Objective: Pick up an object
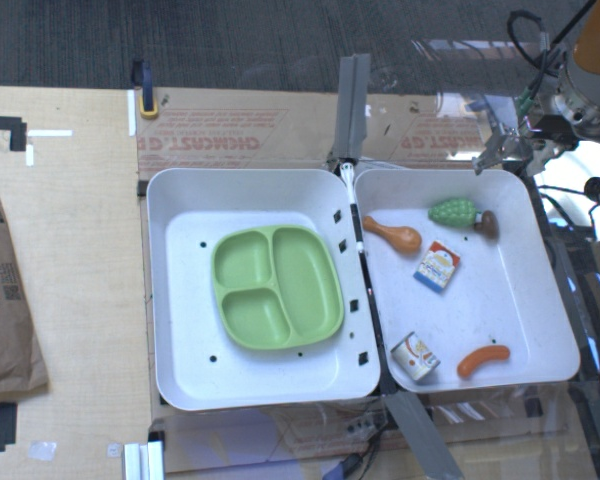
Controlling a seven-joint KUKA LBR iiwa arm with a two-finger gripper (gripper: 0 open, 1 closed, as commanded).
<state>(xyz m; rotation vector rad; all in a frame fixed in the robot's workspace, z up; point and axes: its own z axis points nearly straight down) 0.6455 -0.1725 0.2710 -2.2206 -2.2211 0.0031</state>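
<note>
Wood-coloured surface (70,268) is carrying two white bins side by side. Left bin (180,208) is holding a green divided plate (277,288). Right bin (540,298) is holding a green toy cone (453,212), an orange toy drumstick (392,233), a small snack box (436,267), a little carton (415,358) and an orange sausage (482,360). Gripper (508,146) is hovering over the right bin's far rim; can't tell how its fingers are set.

The arm (592,38) is running off the top right corner, leaving just an orange patch and cables. The gripper (502,148) is too small and blurred to read. The paper bag (5,298) is being cut by the left edge.
</note>
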